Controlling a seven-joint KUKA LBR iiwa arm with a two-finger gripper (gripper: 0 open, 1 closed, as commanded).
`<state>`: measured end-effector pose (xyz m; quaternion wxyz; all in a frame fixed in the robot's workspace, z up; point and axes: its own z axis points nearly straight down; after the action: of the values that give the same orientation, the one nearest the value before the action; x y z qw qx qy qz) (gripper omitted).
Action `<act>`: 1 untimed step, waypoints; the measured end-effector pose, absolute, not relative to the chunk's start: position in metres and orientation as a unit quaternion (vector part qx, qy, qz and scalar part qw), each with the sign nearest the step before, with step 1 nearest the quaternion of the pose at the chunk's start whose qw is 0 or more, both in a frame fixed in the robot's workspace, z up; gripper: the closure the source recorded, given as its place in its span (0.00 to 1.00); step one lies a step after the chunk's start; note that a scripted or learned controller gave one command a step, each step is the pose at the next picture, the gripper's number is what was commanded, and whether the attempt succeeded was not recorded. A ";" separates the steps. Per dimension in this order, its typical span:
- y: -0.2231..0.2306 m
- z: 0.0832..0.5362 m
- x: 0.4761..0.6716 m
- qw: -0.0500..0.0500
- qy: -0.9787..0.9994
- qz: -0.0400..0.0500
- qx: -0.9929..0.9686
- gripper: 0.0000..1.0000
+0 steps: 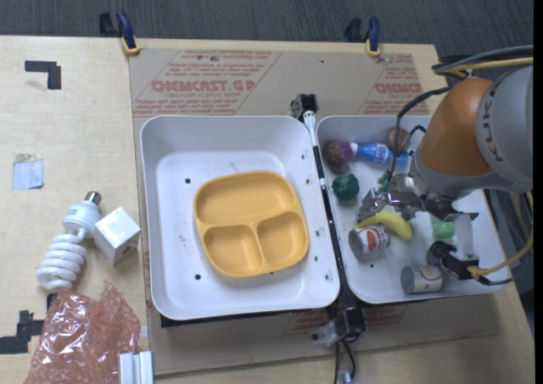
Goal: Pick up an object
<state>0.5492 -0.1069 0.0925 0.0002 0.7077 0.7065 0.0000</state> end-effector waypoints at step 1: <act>-0.108 0.103 0.550 0.001 0.706 0.001 0.708 1.00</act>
<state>0.5502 -0.1079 0.1026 0.0013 0.7084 0.7058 0.0005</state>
